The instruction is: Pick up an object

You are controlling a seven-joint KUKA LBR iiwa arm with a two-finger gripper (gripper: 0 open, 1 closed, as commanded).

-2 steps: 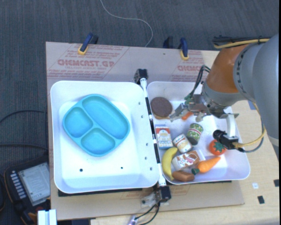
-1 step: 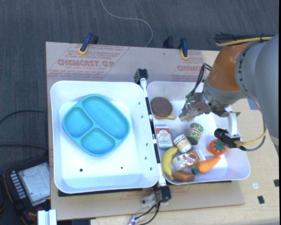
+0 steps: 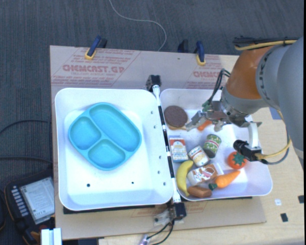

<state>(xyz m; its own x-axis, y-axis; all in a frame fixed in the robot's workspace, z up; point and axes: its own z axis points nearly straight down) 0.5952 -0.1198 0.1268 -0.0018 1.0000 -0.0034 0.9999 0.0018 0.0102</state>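
Single fixed camera: stood above the bench (image 3: 117,65), looked down at a slant, took in both bins.

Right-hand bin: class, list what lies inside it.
In the right-hand bin: brown disc, small carton, banana, carrot, tomato, cans. The arm covers the bin's upper part.
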